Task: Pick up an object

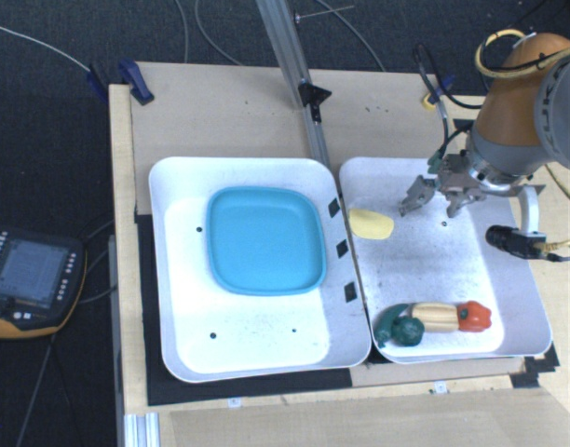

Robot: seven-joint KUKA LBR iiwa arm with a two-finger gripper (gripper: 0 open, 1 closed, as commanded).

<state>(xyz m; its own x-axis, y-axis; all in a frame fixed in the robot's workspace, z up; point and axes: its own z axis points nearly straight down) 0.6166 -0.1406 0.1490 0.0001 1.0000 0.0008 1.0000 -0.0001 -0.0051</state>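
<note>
My gripper [441, 198] hangs over the far part of the right bin [425, 268], its two fingers spread apart with nothing between them. A pale yellow piece [371, 223] lies against the bin's left wall, a little to the left of the gripper and nearer the camera. Along the bin's near edge lie a dark green object [400, 329], a tan wooden piece [434, 317] and a red object [474, 316], side by side and well clear of the gripper.
The left bin [183, 277] holds a square blue plate [265, 240]. A metal pole [287, 45] slants down to the gap between the bins. A handheld pendant [29, 282] lies off the bench at the left. Cables trail across the dark floor behind.
</note>
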